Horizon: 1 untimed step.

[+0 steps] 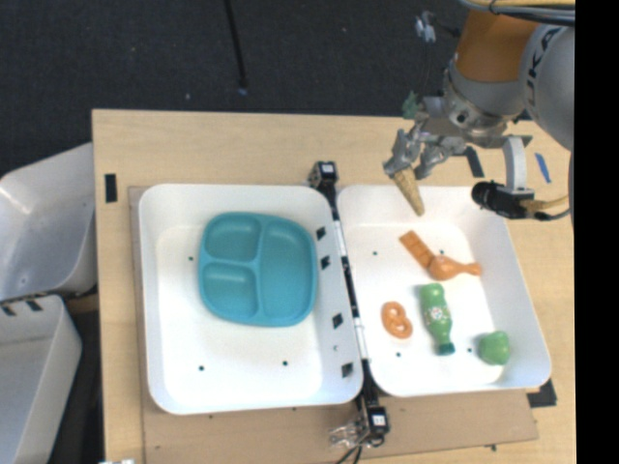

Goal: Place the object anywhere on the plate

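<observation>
A teal divided plate [258,267] lies in the left bin [174,356]. My gripper [408,166] hangs over the far left corner of the right bin [513,288], above the bench. A tan cone-shaped object [412,193] points down from its fingertips, pinched between them. In the right bin lie an orange toy [437,260], an orange pretzel-like ring [395,319], a green bottle [436,318] and a small green piece [493,348].
A black clamp [323,173] sits at the far end of the divider between the bins. Cables and a black fitting [501,199] hang by the arm at the right. Pale grey bins [39,240] stand off the bench's left edge.
</observation>
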### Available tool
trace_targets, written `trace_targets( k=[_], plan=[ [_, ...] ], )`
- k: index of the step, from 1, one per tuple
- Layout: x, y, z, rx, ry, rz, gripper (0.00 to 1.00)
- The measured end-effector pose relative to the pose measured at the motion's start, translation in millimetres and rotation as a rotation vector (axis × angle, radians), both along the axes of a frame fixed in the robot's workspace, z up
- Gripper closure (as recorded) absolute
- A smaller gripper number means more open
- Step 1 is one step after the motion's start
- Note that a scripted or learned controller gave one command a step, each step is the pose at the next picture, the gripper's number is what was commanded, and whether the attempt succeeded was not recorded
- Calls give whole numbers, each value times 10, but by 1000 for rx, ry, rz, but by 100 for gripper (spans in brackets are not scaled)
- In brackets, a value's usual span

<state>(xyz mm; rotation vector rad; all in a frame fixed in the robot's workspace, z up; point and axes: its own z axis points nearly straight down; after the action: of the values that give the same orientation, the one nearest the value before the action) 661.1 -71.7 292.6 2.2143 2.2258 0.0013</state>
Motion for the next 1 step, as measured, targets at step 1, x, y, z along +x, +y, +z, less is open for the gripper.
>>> trace_targets(
  k=[1],
  plan=[
    [-96,531,-4,1,2,0,100]
  ],
)
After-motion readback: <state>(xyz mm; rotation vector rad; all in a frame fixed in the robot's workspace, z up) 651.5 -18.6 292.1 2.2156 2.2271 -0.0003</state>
